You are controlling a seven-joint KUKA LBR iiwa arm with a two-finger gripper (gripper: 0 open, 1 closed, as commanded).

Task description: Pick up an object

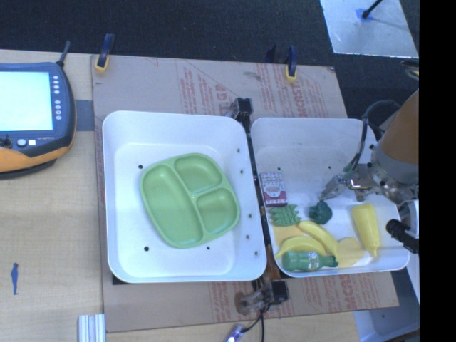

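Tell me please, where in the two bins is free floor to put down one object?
Left bin: only margins around the green divided plate. Right bin: bare floor in the far half, above the small carton. Its near half is crowded: banana, green bottle, yellow corn.

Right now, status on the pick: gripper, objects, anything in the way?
Gripper over right bin, holding nothing. Toys bunched at near wall: banana, green bottle, yellow bottle. Dark green toy closest, just below fingers.

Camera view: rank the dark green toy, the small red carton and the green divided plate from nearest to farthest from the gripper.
Measured from the gripper:
1. Dark green toy, just below-left of it in the right bin.
2. Small red carton, by that bin's left wall.
3. Green divided plate, over in the left bin.
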